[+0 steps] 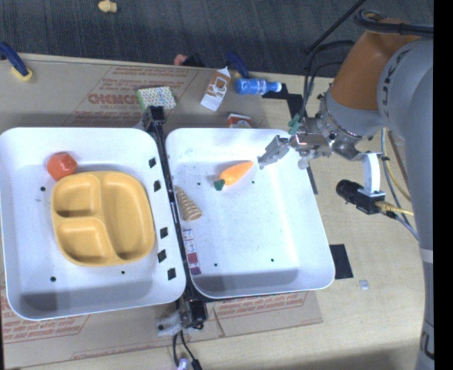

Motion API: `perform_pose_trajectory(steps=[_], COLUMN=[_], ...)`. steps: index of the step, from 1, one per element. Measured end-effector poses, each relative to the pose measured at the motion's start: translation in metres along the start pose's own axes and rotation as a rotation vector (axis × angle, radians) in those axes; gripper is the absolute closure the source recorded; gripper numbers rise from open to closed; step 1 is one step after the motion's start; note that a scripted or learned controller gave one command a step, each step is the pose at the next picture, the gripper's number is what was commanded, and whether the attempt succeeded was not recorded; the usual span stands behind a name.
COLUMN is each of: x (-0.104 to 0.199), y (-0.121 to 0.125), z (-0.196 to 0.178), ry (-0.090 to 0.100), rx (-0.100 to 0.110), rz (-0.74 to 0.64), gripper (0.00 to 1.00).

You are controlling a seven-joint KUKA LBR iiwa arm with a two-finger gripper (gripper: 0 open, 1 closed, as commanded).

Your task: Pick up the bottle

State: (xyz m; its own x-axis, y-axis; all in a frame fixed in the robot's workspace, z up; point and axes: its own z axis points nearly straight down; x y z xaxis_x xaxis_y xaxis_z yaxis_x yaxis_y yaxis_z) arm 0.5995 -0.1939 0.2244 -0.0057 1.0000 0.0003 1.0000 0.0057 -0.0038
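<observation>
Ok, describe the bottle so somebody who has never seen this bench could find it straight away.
Start at the right-hand white bin and look past its far rim, onto the brown bench surface. The bottle lies there on its side, outside both bins, beside a small white and brown carton. It is the blue one with a white cap end; the carrot inside the bin is orange.

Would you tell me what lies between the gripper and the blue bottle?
In the camera view, bare bench and the right bin's back rim separate the gripper from the blue bottle.
</observation>
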Motion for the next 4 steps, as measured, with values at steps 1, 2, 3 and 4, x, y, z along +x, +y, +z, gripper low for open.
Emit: perform_pose_trajectory(steps=[1,2,3,4], x=[0.001,-0.017,-0.017,-0.012], y=[0.000,-0.072,-0.124,-0.123], z=[-0.010,-0.064,-0.048,-0.021], ry=[0.001,0.000,0.002,0.001], rx=[0.002,-0.001,0.002,0.001], rz=[-0.005,-0.061,0.163,0.246], gripper=[1.00,1.00,1.00,1.00])
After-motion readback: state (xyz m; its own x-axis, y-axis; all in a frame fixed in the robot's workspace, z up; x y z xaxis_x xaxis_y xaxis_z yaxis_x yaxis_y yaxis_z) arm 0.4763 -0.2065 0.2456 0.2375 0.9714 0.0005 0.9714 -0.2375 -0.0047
